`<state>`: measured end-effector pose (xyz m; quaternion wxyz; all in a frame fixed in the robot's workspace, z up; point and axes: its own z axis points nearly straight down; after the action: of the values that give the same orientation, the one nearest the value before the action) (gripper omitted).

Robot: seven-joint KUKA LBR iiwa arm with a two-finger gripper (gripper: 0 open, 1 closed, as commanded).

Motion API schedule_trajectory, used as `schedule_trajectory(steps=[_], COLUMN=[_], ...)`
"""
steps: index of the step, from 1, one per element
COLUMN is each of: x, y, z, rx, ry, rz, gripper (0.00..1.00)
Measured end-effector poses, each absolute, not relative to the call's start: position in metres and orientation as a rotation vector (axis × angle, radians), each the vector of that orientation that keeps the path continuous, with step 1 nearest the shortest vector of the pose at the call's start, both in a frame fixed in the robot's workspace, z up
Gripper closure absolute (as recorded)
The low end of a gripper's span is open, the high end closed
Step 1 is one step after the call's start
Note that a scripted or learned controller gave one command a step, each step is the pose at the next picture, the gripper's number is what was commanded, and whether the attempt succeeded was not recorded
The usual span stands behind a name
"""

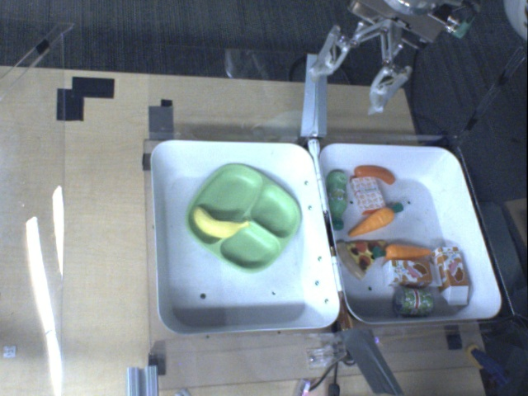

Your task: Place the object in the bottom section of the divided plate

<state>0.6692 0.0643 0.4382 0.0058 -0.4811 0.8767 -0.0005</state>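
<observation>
The gripper (360, 66) hangs above the bench beyond the right bin (483, 262), fingers spread wide and holding nothing. In the left bin (177, 299), a yellow banana (213, 224) lies on the green divided plate (245, 214), in its left section, its end reaching the edge of the bottom one.

The right shallow white bin (470, 221) holds toy foods: an orange sausage (373, 172), a green can (337, 186) on its side, a white snack packet (365, 194), two orange carrots (375, 219) (408, 252), a pizza slice (360, 257), a small printed carton (450, 271) and a dark tin (413, 302). Black tape marks (78, 96) lie on the pale wooden worktop (82, 221).
</observation>
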Motion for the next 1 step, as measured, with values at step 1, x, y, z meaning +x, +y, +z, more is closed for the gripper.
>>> schedule_trajectory(steps=[1], x=[0.6691], y=[0.0581], z=[0.4385], rx=[-1.833], ry=[2.537], rz=[-0.004], gripper=[0.0])
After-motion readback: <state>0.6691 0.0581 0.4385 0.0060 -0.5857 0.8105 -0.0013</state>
